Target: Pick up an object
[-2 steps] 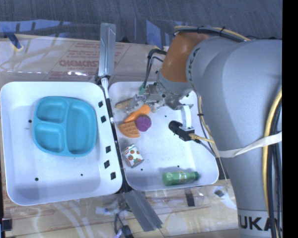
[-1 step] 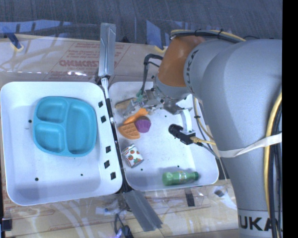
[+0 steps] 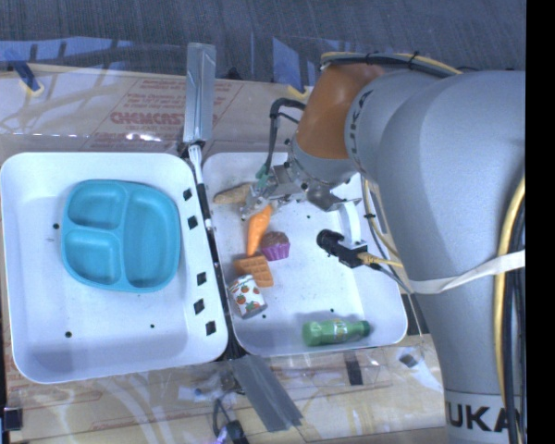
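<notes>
Hand low in right bin, far-left corner, just above carrot; can't tell open/closed. Purple cupcake, waffle, patterned cup nearby, green bottle at near edge. Blue tray in left bin.

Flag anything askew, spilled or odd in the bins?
Nothing spilled or damaged. The green bottle lies on its side near the right bin's front edge, and the small printed can sits tilted by the divider. The blue divided plate lies flat in the left bin.
</notes>
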`<state>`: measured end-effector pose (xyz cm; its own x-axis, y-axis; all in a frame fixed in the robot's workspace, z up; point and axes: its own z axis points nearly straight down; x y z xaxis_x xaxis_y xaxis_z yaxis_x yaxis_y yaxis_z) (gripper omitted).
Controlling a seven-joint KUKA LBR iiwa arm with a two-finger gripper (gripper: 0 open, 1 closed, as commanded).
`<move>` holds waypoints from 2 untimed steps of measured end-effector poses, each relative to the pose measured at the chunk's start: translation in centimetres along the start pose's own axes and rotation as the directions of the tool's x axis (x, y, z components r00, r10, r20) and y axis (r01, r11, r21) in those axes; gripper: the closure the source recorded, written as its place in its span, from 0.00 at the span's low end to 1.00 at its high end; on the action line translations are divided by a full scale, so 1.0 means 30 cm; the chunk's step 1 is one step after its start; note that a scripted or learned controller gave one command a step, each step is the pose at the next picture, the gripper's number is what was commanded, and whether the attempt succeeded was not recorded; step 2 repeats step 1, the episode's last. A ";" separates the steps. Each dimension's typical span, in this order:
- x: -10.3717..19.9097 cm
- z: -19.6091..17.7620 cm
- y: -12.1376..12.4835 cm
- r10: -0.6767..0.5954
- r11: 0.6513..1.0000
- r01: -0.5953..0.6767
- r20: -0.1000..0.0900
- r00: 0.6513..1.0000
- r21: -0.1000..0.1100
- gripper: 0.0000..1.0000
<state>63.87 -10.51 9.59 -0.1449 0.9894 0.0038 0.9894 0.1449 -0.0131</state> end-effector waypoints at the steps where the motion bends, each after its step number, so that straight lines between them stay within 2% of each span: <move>1: 0.184 -0.315 0.003 0.141 0.990 -0.141 0.002 0.990 -0.010 1.00; 2: 0.184 -0.315 0.003 0.141 0.990 -0.141 0.002 0.990 -0.010 1.00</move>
